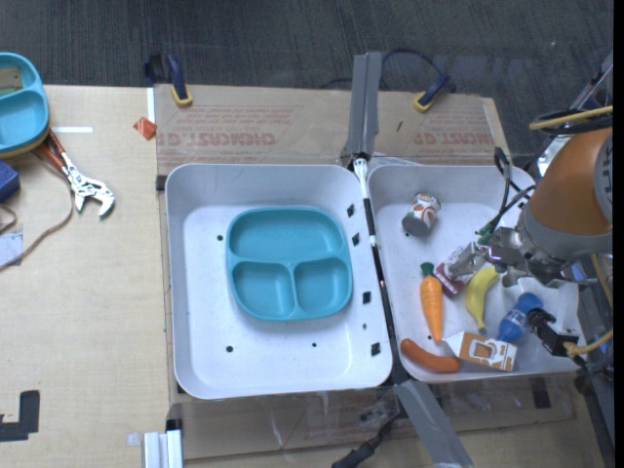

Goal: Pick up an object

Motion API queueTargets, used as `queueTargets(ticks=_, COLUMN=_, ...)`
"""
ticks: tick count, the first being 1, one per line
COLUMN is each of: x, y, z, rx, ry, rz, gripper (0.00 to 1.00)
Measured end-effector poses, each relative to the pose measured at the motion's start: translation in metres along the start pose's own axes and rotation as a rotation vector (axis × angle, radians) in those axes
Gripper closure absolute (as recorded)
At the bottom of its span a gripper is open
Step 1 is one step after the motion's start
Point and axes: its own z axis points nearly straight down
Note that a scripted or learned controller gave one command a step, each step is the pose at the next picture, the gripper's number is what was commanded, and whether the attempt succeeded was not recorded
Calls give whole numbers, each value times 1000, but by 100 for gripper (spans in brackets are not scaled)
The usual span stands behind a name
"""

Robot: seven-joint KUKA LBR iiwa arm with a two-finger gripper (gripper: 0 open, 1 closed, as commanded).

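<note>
In the right bin (444, 174), nearest the front rim, a sausage (429, 357) and a small carton (487, 351) are seen; behind them lie a carrot (431, 305), a banana (478, 295) and a blue bottle (517, 317), with a can (421, 214) farthest back. The arm (570, 203) is lowered over the banana's far end; whether the jaws are apart or together cannot be told. The banana is judged light, stiff and smooth, best taken across its narrow middle
</note>
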Motion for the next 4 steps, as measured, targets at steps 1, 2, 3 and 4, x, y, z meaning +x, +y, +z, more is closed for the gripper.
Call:
queueTargets(ticks=1, x=0, y=1, z=-10, rx=1, ry=2, rz=2, gripper=100)
queueTargets(ticks=2, x=73, y=37, z=-101, rx=21, ry=1, rz=-26, gripper=100)
queueTargets(ticks=3, x=72, y=37, z=-100, rx=22, ry=0, rz=-26, gripper=0)
queueTargets(ticks=4, x=27, y=8, z=9, rx=21, ry=4, rz=-281, gripper=0)
